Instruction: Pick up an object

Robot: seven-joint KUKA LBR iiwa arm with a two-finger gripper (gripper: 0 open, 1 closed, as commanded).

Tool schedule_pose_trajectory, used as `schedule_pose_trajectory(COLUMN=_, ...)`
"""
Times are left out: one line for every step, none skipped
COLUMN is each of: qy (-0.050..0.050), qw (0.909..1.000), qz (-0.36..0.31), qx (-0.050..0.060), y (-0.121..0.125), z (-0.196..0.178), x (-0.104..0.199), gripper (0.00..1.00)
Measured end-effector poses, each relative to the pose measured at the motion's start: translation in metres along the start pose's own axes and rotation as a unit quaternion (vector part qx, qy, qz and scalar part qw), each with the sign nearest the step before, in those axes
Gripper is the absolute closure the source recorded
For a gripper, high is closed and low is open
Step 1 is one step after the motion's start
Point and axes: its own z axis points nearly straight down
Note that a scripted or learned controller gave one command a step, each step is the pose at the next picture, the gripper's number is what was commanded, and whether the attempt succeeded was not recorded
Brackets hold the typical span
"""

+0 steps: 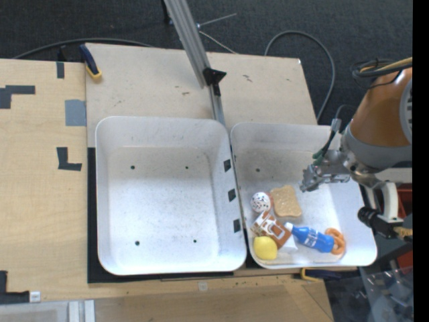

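Two shallow white bins side by side on a wooden bench [40, 180]. Left bin [114, 139]: bare white floor, speckled, four small dark dots. Right bin [268, 136]: a cluster of small things crowded into the near corner.

In that cluster: a tan, bread-like slice [287, 202], roughly square, lying flat, furthest from the near rim. Just left of it, touching or nearly so, a small white ball with dark speckles [261, 200]. Below these, a red-and-white packet [269, 228], tilted. At the near-left corner, a yellow lemon-shaped fruit [265, 248], round and smooth. To the right, a blue bottle [314, 239] lying on its side, white cap toward the packet. Against its far end, an orange ring-like piece [337, 241], shape hard to make out.

Gripper [314, 177] above the right bin, just up and right of the tan slice, apart from it. Nothing visible between the fingers; open or closed, cannot tell. Grey arm with orange band [379, 113] entering from the right.

Beyond the bins, a slanting metal rail [191, 39] and a blue-and-yellow clamp [90, 62].
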Motion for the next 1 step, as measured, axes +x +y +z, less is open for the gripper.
schedule_pose_trajectory(qy=0.001, qw=1.0, qz=-0.001, qx=0.0, y=0.0134, z=-0.0057, x=0.0622, gripper=1.0)
